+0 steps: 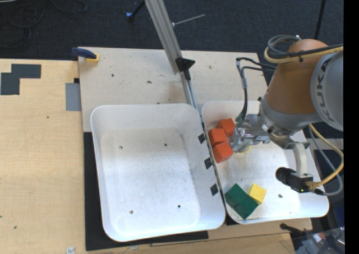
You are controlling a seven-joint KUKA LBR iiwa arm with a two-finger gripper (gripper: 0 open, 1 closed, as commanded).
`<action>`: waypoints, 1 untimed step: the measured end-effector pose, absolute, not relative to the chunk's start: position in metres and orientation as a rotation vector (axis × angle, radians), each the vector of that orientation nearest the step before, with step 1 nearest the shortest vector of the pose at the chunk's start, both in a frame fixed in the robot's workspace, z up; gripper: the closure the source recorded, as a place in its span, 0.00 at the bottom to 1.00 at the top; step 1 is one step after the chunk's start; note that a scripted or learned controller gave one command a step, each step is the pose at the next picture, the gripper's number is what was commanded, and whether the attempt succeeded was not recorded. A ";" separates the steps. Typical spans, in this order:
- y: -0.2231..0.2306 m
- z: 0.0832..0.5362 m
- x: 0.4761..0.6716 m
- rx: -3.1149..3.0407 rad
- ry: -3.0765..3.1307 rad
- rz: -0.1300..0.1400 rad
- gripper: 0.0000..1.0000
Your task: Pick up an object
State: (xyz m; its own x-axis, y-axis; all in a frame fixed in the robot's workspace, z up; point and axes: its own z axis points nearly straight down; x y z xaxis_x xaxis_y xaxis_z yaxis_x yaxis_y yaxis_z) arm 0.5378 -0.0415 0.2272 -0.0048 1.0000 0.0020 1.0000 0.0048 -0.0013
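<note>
The right bin [280, 202] holds several blocks. Three orange blocks cluster against its left wall: one at the top [226, 126], one in the middle [216, 135], one lower [222, 151]. A green block [240, 199] and a yellow block [257, 193] lie near the bin's front edge. My gripper [242, 139] hangs low in the right bin, just right of the orange blocks, its metal tips close to them. The arm's orange band and grey wrist cover the bin's far right part.
The left bin [151, 174] sits beside the right one, with black clips along the shared wall. A slanted aluminium post [165, 28] rises behind the bins. A blue and yellow clamp [85, 54] lies at the bench's back left.
</note>
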 end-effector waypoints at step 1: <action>0.022 0.228 0.540 -2.212 -2.225 0.000 1.00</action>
